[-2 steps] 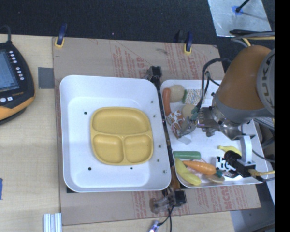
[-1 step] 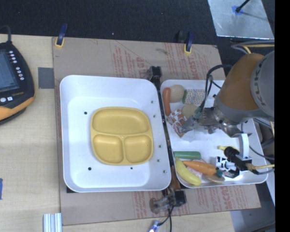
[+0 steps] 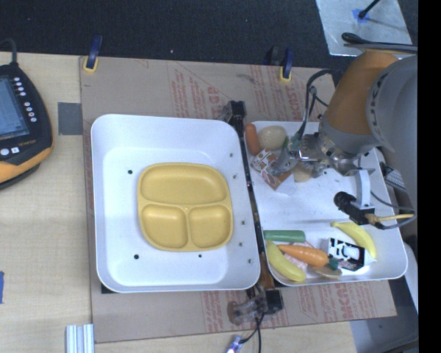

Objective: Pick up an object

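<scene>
Two white bins side by side on the surface (image 3: 44, 226), over a brown cardboard sheet (image 3: 169, 87).

Left bin (image 3: 106, 197): one yellow divided plate (image 3: 185, 205), lying flat near the middle, three compartments facing up.

Right bin (image 3: 309, 204): holds the loose objects. Far-left corner: a pale round potato-like item (image 3: 273, 136), an orange-red piece (image 3: 252, 139) just beside it on the left, and a red-and-white packet (image 3: 267, 166) just nearer. Near edge: a green stick (image 3: 284, 235), a carrot (image 3: 303, 254) lying across a yellow banana (image 3: 286, 263), a black-and-white item (image 3: 345, 252), and a second banana (image 3: 356, 239) at the right.

Arm (image 3: 367, 101) enters from the right, orange band visible. End effector (image 3: 300, 160) sits low over the far part of the right bin, just right of the packet and the potato-like item. Cannot tell its state; the tips are lost in clutter.

A black-and-orange handheld controller (image 3: 11, 127) rests on the surface, far left.
</scene>
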You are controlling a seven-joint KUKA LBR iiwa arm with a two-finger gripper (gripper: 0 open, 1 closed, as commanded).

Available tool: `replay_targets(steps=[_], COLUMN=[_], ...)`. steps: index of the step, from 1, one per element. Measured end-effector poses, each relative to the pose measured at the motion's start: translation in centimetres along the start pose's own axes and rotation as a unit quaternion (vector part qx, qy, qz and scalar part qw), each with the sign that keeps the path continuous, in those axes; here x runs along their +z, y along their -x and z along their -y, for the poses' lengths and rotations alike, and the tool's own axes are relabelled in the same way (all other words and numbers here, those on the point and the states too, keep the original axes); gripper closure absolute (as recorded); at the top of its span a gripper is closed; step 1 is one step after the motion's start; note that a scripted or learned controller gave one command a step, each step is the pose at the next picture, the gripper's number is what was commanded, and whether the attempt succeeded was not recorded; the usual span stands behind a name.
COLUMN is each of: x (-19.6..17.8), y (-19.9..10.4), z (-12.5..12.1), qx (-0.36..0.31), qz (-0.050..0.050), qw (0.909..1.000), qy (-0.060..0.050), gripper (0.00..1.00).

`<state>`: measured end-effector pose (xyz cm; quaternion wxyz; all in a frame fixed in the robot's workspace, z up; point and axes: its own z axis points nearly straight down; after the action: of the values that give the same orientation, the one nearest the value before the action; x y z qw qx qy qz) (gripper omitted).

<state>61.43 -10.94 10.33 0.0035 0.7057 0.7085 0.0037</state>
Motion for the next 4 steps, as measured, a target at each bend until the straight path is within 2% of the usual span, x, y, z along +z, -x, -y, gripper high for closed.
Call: replay_targets(steps=[1, 2, 3, 4], x=[0.0, 0.0, -0.3, 1.2], y=[-1.0, -0.7, -1.0, 3.9], z=[-4.8, -4.9, -4.3, -4.1], qx=[0.001, 0.000, 0.000, 0.001], qz=[0.002, 0.000, 0.002, 0.000], qw=[1.0000, 1.0000, 0.9999, 1.0000], qy=[0.004, 0.004, 0.011, -0.006], gripper=[0.00, 0.00, 1.00, 1.00])
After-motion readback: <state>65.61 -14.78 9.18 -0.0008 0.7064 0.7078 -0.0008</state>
